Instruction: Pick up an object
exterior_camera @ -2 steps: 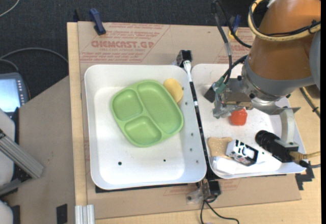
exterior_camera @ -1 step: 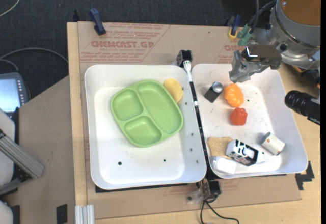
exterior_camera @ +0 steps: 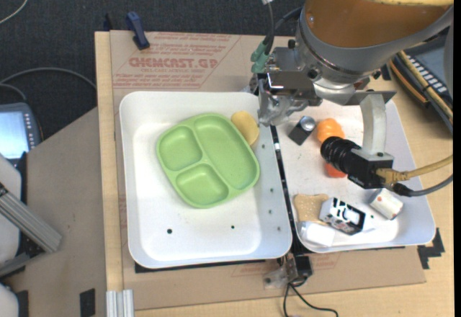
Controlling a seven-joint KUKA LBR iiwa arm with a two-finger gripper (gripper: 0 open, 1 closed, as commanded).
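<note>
A green three-compartment tray lies tilted in the left white bin, a little above the bin's centre. A pale yellow object sits at the tray's upper right corner, touching or partly under its rim, close to the divider between the bins. The gripper hangs at upper centre of the frame, right over that divider and just beside the yellow object; whether it is apart or together I cannot tell. In the right white bin an orange object lies near the top with a small dark-and-silver piece beside it, and a tan flat piece lies toward the lower edge. The grey arm with its orange band fills the upper right.
</note>
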